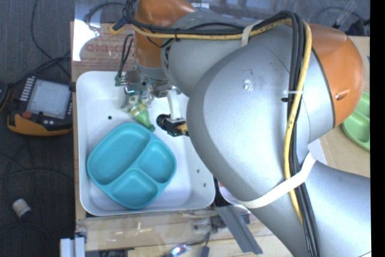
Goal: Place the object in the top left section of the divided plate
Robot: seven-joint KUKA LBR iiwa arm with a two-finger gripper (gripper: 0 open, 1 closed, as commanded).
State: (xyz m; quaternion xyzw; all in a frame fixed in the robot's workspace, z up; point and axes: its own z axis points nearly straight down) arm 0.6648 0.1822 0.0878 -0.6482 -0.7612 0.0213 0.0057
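Nearest you, the grey arm (258, 99) fills the right. At seven o'clock lies the white bin (90, 93), holding the teal divided plate (131, 164). At ten o'clock the hand (139, 95) hangs low over a pale green object (142, 112), just beyond the plate's upper edge; whether it grips, you cannot tell. Judged step: pickup. Next: lift, carry toward seven o'clock, over the plate's top left section.

No text, number or brand can be read with certainty. Faint pale lettering, possibly printed words, is seen on the brown cardboard sheet (103, 45) behind the white bin (90, 105), but it is too blurred to be made out.
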